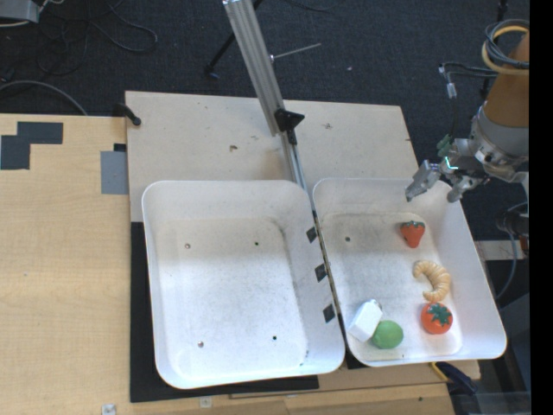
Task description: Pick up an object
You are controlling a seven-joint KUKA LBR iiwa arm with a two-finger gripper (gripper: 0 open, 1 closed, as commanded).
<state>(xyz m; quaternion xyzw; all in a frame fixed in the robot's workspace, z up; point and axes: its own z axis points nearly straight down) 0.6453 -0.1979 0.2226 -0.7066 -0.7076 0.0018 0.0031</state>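
The right bin point(371, 210) holds several small objects. A red strawberry point(412, 233) lies near its far right side. A pale croissant-like piece point(433, 278) sits below it, then a red tomato point(437, 317) near the front right corner. A white block point(365, 320) and a green ball point(387, 335) touch at the front edge. My gripper point(440, 185) hangs above the bin's far right rim, up and to the right of the strawberry, fingers spread open with nothing between them.
The left bin point(225, 284) stands beside the right one, joined by black clips along the shared wall. A slanted aluminium post point(259, 67) rises behind the bins. Cables lie on the dark floor at the back.
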